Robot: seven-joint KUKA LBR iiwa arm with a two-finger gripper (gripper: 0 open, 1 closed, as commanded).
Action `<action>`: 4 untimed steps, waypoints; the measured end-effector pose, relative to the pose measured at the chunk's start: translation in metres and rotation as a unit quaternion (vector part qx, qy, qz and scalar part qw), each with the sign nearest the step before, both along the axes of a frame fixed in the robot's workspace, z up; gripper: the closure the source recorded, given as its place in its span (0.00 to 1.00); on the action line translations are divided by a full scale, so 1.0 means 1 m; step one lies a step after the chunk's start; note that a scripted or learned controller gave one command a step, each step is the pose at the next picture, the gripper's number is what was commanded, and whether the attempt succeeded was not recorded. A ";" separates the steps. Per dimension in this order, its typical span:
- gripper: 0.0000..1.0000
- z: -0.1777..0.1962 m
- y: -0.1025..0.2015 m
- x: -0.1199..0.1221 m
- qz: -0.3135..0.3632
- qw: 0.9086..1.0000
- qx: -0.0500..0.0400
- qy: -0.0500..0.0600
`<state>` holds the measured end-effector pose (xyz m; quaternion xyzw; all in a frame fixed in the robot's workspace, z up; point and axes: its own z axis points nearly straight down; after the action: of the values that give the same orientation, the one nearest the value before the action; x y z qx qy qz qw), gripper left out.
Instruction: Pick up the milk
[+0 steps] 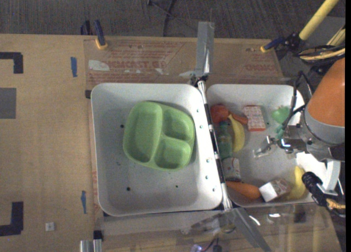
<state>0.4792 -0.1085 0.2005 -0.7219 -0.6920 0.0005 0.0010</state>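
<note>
The milk looks to be a small carton with a white end and brown sides. It lies on its side near the front wall of the right bin, between a carrot and a yellow fruit. My gripper hangs over the middle of that bin, behind the carton and apart from it. It is open, with nothing between its metal fingers. The grey wrist and orange band cover the bin's right side.
Along the right bin's left wall lie a red fruit, a banana, a green bottle and a small can. At the back are a pink-and-white box and a green item. The left bin holds a green divided plate.
</note>
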 end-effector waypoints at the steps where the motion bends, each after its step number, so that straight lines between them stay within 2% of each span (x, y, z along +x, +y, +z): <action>1: 0.00 -0.061 -0.021 -0.001 0.065 0.998 0.000 0.000; 2: 0.00 -0.112 -0.033 0.002 0.134 0.991 -0.001 -0.004; 3: 1.00 -0.101 -0.036 0.005 0.132 0.991 -0.005 -0.009; 4: 1.00 0.038 -0.076 0.041 0.016 1.000 -0.001 -0.002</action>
<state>0.5202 -0.1844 0.2384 -0.7109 -0.7033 0.0000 -0.0012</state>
